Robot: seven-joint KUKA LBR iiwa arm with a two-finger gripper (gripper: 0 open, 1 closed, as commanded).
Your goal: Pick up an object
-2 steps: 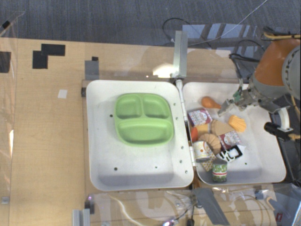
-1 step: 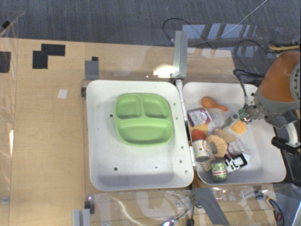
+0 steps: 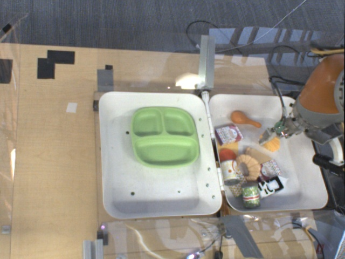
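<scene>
Beneath the gripper (image 3: 276, 129), finger state impossible to tell, a yellow wedge (image 3: 273, 144) in the right bin (image 3: 310, 196), beside an orange drumstick (image 3: 245, 118), can (image 3: 250, 195) and packets (image 3: 228, 133); left bin (image 3: 113, 155): green tray (image 3: 164, 136).

Grey arm (image 3: 323, 99) with orange band reaching in from the right, gripper (image 3: 275, 131) angled down-left

A green three-compartment plate (image 3: 164, 136) lies flat in the left white bin (image 3: 116, 188).
</scene>
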